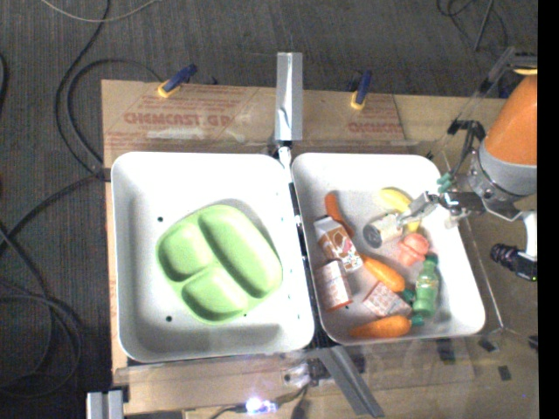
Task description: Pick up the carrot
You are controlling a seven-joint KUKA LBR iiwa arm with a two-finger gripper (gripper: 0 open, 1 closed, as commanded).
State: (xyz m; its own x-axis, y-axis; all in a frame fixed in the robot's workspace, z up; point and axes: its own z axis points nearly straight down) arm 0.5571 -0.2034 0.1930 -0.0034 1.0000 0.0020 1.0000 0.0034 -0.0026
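Observation:
A short orange carrot [385, 275] lies at a slant in the middle of the right bin [454, 234]. A second, longer orange carrot [382, 327] rests along that bin's front wall. A thin red-orange piece [333, 206] lies near the bin's left wall. My gripper [422, 206] hangs over the bin's back right part, above a yellow fruit [395, 199] and a silver can [382, 230]. It is up and to the right of the short carrot and apart from both carrots.
The right bin also holds a pink fruit [413, 248], a green bottle [425, 287] and small cartons [339, 243] packed close around the carrots. The left bin [131, 234] holds a green divided tray [220, 261]. A metal post [288, 94] stands behind the bins.

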